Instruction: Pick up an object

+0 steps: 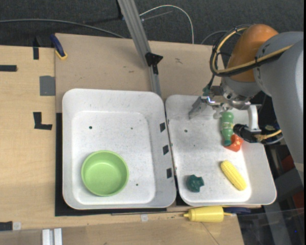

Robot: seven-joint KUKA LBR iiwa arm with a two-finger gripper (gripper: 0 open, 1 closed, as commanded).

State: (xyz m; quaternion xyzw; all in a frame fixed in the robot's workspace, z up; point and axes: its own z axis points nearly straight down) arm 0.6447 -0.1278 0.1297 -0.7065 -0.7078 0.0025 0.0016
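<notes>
Camera view, read from its left: a green bowl sits in the near corner of the left bin. The right bin holds a dark green toy near its front edge, a yellow corn cob beside it, and farther back a green bottle touching a small red piece. The gripper hangs over that bin's back part, apparently parted, with nothing visible between its fingers. A yellow object lies on the bench in front.
</notes>
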